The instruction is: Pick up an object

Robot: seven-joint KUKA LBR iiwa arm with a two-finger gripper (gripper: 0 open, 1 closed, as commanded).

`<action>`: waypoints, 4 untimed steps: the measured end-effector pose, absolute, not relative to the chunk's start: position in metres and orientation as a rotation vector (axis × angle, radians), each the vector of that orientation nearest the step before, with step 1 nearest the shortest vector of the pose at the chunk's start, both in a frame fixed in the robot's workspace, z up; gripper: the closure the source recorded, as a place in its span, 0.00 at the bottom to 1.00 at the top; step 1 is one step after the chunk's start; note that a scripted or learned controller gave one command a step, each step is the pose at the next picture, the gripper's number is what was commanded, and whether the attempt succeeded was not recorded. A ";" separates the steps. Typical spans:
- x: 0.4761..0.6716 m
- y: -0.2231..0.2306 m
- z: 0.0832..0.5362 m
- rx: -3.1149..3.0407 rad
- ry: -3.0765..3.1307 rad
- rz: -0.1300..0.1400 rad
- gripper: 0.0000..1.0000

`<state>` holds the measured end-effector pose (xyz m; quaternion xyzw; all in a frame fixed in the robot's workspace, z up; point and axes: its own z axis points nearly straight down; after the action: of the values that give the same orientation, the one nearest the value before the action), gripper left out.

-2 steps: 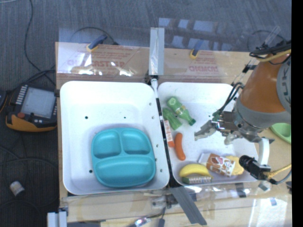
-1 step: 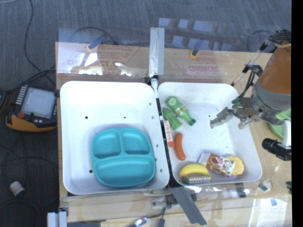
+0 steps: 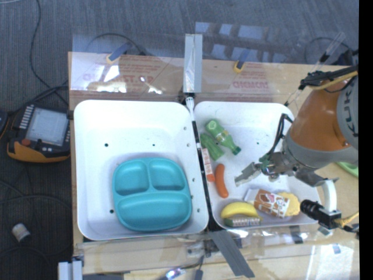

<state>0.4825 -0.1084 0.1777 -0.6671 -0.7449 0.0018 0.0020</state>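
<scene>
banana [image 3: 239, 210] beside snack pouch [image 3: 276, 204], below carrot [image 3: 221, 180], green bottle [image 3: 218, 137]

Teal divided tray [image 3: 152, 194] in left bin [image 3: 93, 156].

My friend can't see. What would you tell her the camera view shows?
A grey and orange robot arm's claw hovers over the right white bin, above an orange carrot, yellow banana, green bottle and snack packet. The left white bin holds a teal divided tray.
</scene>
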 end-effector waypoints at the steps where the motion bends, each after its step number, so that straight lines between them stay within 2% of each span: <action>1: 0.486 -0.159 0.182 -1.949 -2.463 0.005 0.00; 2: 0.503 -0.209 0.229 -1.535 -2.741 0.004 0.00; 3: 0.483 -0.132 0.189 -1.390 -2.814 0.000 0.00; 4: 0.483 -0.154 0.164 -0.771 -3.044 -0.001 0.00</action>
<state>0.4835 -0.1543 0.1643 -0.2455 -0.9694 -0.0002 0.0010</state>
